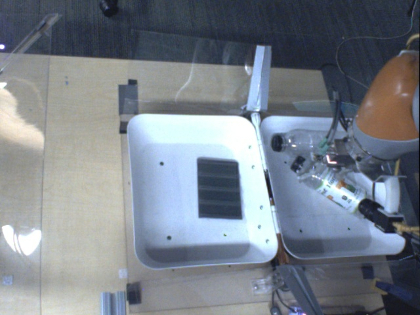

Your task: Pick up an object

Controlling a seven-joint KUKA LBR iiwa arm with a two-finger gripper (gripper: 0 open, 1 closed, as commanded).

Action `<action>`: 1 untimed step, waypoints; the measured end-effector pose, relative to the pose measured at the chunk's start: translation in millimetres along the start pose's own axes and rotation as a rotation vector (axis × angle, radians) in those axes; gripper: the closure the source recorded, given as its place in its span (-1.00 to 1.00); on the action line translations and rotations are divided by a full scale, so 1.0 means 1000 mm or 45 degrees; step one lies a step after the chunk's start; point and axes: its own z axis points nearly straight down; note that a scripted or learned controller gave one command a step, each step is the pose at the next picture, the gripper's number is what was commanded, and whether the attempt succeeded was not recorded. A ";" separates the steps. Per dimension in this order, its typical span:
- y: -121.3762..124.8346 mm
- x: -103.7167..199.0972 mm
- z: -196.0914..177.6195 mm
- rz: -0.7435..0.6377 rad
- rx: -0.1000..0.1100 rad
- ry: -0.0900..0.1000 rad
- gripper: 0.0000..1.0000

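— White right bin (308, 241): we log two clear bottles, one (298, 140) left of the claw (333, 155), one (328, 184) just below it.
— Claw's state: we cannot tell. Left bin (164, 149), well leftward, holds a dark slatted pad (219, 188).

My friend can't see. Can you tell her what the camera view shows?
A grey and orange robot arm reaches from the right into the right white bin, over clear plastic bottles lying there. The left white bin holds a dark ridged rectangle. Both bins sit side by side on a wooden bench.
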 end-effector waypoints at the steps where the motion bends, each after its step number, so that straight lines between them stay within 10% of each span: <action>1: 0.032 -0.042 0.061 0.023 -0.001 -0.001 -1.00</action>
